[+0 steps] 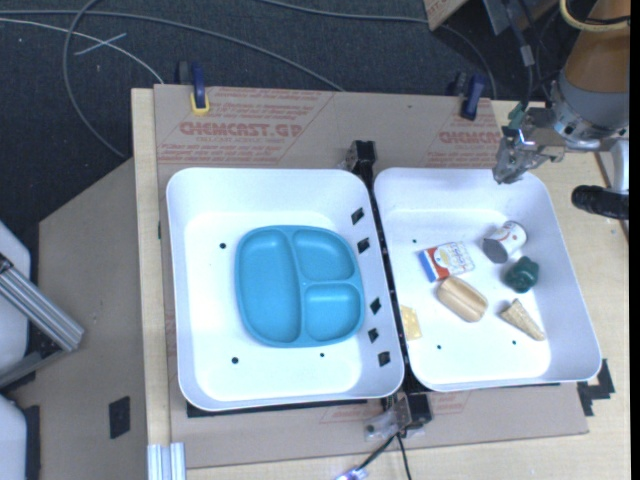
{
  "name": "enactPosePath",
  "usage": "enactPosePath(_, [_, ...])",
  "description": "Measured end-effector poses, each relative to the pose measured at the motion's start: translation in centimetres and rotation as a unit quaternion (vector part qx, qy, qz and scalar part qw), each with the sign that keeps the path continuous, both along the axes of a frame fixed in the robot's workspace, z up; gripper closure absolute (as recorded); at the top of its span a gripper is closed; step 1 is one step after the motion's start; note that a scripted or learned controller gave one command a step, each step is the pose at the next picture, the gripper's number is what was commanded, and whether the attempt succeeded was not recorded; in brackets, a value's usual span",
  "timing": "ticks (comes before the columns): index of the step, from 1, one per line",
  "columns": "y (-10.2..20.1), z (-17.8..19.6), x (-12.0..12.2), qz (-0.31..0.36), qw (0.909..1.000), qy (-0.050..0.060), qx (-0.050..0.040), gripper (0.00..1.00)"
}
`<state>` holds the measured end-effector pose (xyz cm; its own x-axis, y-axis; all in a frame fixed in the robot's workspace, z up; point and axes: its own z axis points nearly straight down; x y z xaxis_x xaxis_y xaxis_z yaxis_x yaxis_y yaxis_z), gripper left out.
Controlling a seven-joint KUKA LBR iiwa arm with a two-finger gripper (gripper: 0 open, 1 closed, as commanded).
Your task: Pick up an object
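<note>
nothing picked up yet. gripper (510,171) hovers over the right bin's (470,368) far rim, can't tell its state. the objects, like the red-and-white carton (447,261), lie nearer.

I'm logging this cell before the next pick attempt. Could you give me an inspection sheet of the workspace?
Surface: two white bins side by side on a cardboard-covered bench, left bin, right bin.
Job's things: in the right bin, a red, white and blue carton, tan bread roll, wedge-shaped piece, dark green item, grey and white item, small yellow piece.
Clutter: blue divided plate in the left bin.
Grippers: hand above the right bin's far edge, holding nothing.
Cables: grey cables on the dark floor.
Surroundings: blue clamps on the bench's far edge.
</note>
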<state>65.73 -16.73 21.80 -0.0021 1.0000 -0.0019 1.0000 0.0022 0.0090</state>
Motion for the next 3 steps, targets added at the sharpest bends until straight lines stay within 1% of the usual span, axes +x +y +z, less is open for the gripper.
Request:
enactPosePath(1, [0.0,4.5,0.1,-0.001,1.0000,0.001,0.0002,1.00])
enactPosePath(2, [4.4,4.0,-1.1,0.001,1.0000,0.005,0.0020,1.00])
enactPosePath(3, [9.0,3.3,-4.4,0.001,1.0000,0.007,0.0023,1.00])
